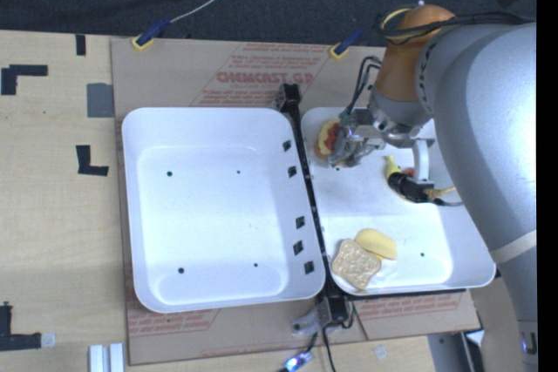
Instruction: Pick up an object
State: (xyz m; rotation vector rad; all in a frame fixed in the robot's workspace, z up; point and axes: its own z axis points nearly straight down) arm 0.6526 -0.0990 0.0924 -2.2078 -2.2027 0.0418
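Note:
My gripper (343, 151) hangs low over the far left corner of the right bin (410, 274). A red and yellow object (327, 136) lies right beside the gripper on its left, partly hidden by it; whether they touch I cannot tell. Near the front of the same bin sit a tan square cracker-like piece (355, 263) and a pale yellow rounded piece (377, 243), touching each other. A small yellow bit (391, 163) lies to the right of the gripper.
The left bin (209, 205) sits alongside, split from the right one by a black divider with clips (301, 187). The arm's large grey body (488, 126) covers the right bin's far right side. Cardboard lies under both bins.

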